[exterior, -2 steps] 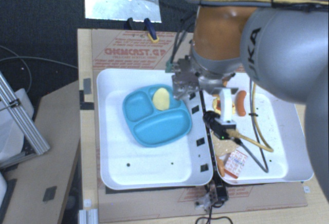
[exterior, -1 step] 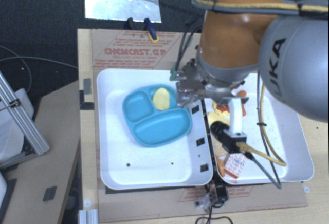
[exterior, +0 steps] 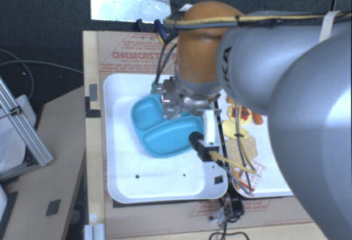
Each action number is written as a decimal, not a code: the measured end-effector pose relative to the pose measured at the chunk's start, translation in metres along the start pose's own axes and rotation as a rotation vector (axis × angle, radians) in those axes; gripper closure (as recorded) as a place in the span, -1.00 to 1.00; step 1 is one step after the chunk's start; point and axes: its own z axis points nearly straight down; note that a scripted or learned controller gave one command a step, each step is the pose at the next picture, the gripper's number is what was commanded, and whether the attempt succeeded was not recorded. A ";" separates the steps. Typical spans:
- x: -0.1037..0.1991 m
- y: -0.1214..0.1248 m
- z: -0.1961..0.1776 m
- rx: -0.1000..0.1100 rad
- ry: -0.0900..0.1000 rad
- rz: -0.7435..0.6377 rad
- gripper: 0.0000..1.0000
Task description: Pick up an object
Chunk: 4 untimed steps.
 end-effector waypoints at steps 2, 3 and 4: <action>0.007 -0.065 0.048 -0.007 0.004 0.007 1.00; 0.010 -0.001 0.095 -0.007 0.002 0.005 1.00; -0.003 0.020 -0.049 -0.024 0.007 0.004 1.00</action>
